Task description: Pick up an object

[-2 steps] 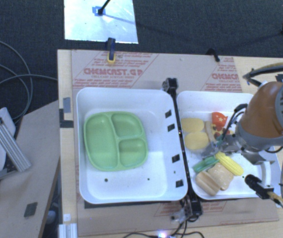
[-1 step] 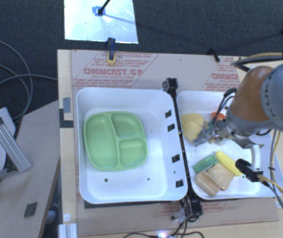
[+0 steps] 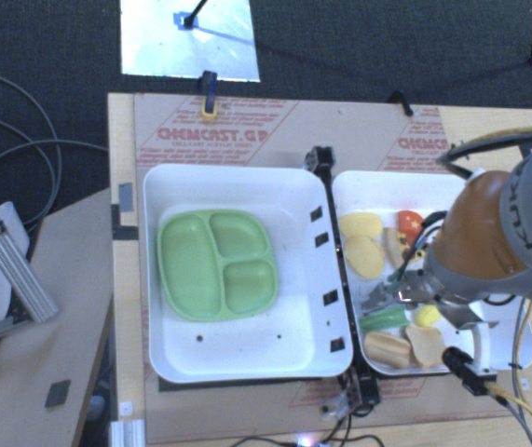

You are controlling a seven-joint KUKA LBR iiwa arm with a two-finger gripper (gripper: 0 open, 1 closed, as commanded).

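**Two bins, one crowded with toy food under the arm**

Two shallow white bins sit side by side on the surface. The left bin (image 3: pixel 168 347), centre-left of the frame, carries a green divided tray (image 3: pixel 217 263) lying flat. The right bin (image 3: pixel 363 186), at lower right, is where the pickable things lie: a pair of pale yellow pieces (image 3: pixel 363 243) near its upper left, a red piece (image 3: pixel 409 222) just beside them, a green stick-like piece (image 3: pixel 382 319) along its left wall, a small yellow lump (image 3: pixel 426 316), and tan, bread-like pieces (image 3: pixel 405 345) toward its lower edge.

The arm (image 3: pixel 489 236) reaches in from the right and hangs over the middle of that bin. The jaws (image 3: pixel 388 295) hover above the green piece and the yellow lump; whether they stand apart or together I cannot tell, and I see nothing between them.

These look like play food, so I would guess light, stiff and rather smooth, apt to skid or roll under a poor pinch. The green piece seems easiest, taken across its narrow width at mid-length. The rounded yellow pieces would want a grip across the widest part, and the bin wall close by leaves little room.
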